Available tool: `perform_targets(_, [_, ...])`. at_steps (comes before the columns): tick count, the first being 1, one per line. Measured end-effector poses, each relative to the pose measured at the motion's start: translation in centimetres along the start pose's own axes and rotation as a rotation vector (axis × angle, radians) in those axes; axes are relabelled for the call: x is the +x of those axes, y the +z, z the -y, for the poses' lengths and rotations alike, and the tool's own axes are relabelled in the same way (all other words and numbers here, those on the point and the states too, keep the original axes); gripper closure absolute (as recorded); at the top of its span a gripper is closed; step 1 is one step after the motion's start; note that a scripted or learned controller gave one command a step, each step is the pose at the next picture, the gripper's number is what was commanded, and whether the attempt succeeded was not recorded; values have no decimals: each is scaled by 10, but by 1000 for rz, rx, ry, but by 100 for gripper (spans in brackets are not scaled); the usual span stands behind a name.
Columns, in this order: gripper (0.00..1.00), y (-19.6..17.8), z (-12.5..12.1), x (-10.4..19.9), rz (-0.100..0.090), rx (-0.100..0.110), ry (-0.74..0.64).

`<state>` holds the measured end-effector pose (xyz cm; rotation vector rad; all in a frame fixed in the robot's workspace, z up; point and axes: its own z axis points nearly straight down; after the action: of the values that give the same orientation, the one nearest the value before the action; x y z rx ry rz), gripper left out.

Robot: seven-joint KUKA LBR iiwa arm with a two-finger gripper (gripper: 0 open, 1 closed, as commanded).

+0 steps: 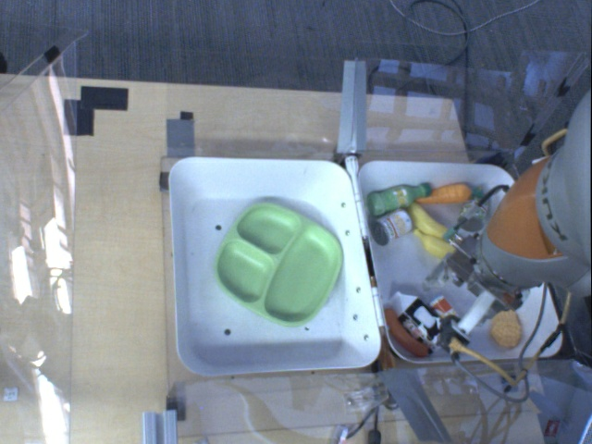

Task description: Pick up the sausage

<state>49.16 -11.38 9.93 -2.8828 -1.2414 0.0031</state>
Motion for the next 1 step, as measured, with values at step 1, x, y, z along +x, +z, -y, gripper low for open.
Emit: perform_targets(1, [0,12,-64,56,-7,-10,190])
